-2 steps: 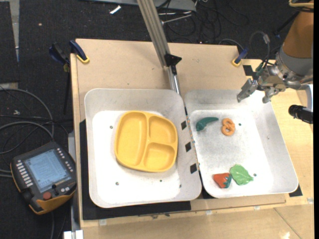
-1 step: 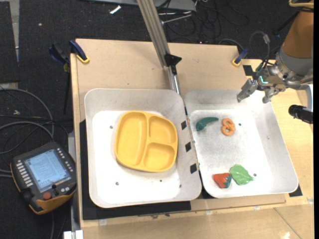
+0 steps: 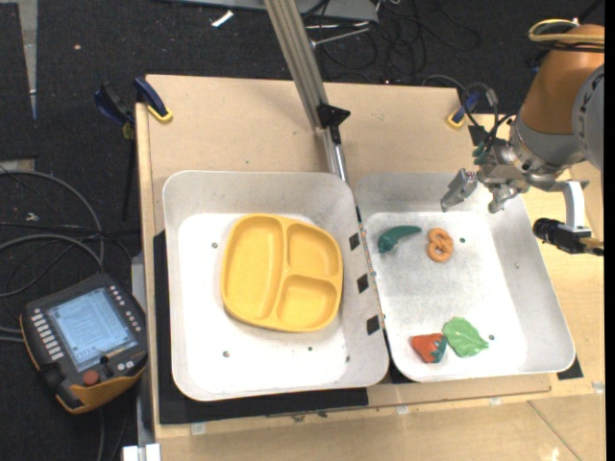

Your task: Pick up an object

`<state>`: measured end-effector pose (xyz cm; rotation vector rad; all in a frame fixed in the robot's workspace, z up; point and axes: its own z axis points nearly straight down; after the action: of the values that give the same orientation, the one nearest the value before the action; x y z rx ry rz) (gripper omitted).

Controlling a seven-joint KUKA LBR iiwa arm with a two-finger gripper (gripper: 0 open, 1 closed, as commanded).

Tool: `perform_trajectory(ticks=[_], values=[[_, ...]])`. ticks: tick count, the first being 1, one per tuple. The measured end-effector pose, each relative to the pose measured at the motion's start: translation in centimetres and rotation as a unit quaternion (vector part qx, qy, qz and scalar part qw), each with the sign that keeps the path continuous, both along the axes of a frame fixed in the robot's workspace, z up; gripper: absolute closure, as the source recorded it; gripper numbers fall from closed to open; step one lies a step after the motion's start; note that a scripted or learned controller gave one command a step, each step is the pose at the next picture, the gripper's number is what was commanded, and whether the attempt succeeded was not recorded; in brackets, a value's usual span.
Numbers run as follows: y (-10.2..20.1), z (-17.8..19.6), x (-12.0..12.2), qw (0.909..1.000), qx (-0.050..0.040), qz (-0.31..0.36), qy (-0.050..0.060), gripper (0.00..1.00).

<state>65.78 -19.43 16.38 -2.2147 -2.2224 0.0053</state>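
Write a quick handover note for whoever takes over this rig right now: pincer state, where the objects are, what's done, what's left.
Pincer: open, holding nothing, hovering over the right white bin's far edge.
Right bin: dark green curved toy, orange pretzel-shaped toy, light green leafy toy touching a red and blue toy near the front.
Left white bin: yellow divided plastic plate.
Done: nothing picked yet.
Left: descend on one object, likely the pretzel, grasp and lift.

Grey arm [image 3: 553, 137], orange band, metal gripper [image 3: 478, 195].

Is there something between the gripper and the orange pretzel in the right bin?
Nothing visible. The gripper hangs over the right bin's far edge; only bare bin floor lies between it and the orange pretzel. The green piece sits off to the side.
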Motion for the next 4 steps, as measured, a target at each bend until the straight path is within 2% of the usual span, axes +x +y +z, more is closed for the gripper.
perform_trajectory(ticks=[1,2,3,4], values=[[-0.2,-6.4,-0.1,1.0000,0.0002,-0.001,0.001,0.00],[-0.1,-6.8,-0.1,1.0000,-0.0008,0.000,-0.002,0.00],[-0.1,-5.7,0.0,1.0000,-0.0015,0.000,-0.004,1.00],[0.7,0.3,-0.1,1.0000,-0.0012,0.000,-0.007,1.00]])
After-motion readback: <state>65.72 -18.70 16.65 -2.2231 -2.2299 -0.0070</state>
